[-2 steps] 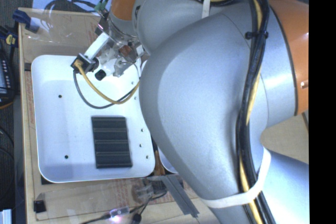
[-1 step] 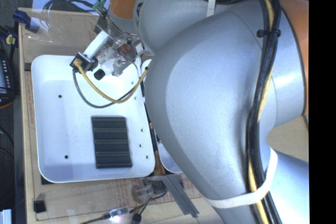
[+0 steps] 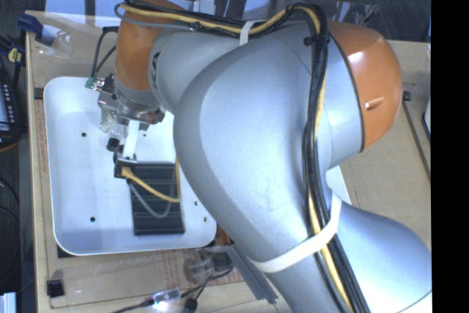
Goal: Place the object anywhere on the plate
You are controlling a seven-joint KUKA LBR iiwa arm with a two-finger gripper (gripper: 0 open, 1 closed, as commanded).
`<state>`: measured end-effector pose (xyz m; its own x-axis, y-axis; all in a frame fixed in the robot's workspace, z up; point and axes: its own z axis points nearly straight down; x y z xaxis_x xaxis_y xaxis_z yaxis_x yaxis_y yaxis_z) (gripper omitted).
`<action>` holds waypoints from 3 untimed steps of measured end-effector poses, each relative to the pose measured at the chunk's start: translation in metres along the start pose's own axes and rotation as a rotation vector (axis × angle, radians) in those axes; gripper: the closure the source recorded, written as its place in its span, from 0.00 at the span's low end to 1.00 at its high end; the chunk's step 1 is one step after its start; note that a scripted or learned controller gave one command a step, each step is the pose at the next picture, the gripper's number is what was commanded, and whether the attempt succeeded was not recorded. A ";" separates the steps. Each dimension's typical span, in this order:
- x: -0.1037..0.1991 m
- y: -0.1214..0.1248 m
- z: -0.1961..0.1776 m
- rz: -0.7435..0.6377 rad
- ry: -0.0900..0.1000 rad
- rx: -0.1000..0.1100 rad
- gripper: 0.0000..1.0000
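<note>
We see the grey arm [image 3: 271, 157] sweeping in from 3 o'clock and taking up most of the view. Its big orange-capped joint [image 3: 370, 84] sits at about 2 o'clock. Black and yellow cables [image 3: 316, 121] run along the arm's back, tied down with a pale strap toward 5 o'clock.

The orange band [image 3: 135, 48] above the wrist lies at 10 o'clock. Below it the pincer [image 3: 117, 141] points down into the left bin [image 3: 73, 172]. It hangs over the bin's 12 o'clock half, just above or on the white floor; we cannot tell which. We also cannot tell whether the pincer is spread or pressed together, since the wrist hides it from this angle. We see nothing pinched in it.

The bin fills the 9 o'clock side of the counter [image 3: 410, 157]. Its 3 o'clock edge is hidden under the arm. A few small dark spots [image 3: 93, 218] mark the bare floor toward 9 and 7 o'clock.

The arm covers the counter from the centre out to 3 o'clock. We therefore cannot tell where the object or the plate lies.
</note>
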<state>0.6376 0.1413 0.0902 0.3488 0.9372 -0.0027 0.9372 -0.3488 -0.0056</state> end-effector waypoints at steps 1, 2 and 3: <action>-0.040 -0.050 -0.170 0.232 0.003 -0.003 1.00; -0.072 -0.102 -0.026 0.484 -0.002 0.003 1.00; -0.020 -0.158 0.000 0.878 0.004 0.001 1.00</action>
<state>0.4826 0.1780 0.0915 0.9440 0.3300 -0.0028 0.3300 -0.9440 -0.0037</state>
